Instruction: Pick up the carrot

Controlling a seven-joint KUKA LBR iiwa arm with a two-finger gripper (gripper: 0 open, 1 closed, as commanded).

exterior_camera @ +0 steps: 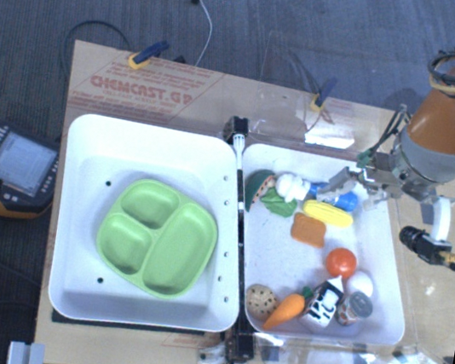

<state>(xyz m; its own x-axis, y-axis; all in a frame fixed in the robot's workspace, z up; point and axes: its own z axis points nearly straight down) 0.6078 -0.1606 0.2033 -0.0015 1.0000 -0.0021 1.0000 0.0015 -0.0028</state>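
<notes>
The carrot (285,310) is lying near the front edge of the right bin (392,282), touching a cookie (259,298) and a small carton (325,304). The gripper (351,178) is hanging over the bin's back edge, near a corn cob (328,213); whether it is clamping anything cannot be told.

Right bin (391,286): open white floor in its centre, between the upper cluster and the lower row. Carrot (284,311) lies along the near wall, hemmed in: speckled ball (259,297) just beside its tip on the left, black-and-white carton (325,304) touching its leafy end on the right. Approach from above and from the bin's centre looks unobstructed. Tomato (340,261) and orange block (308,229) border that open patch. Gripper (357,180) hangs over the far rim, near the yellow corn (328,213).
</notes>
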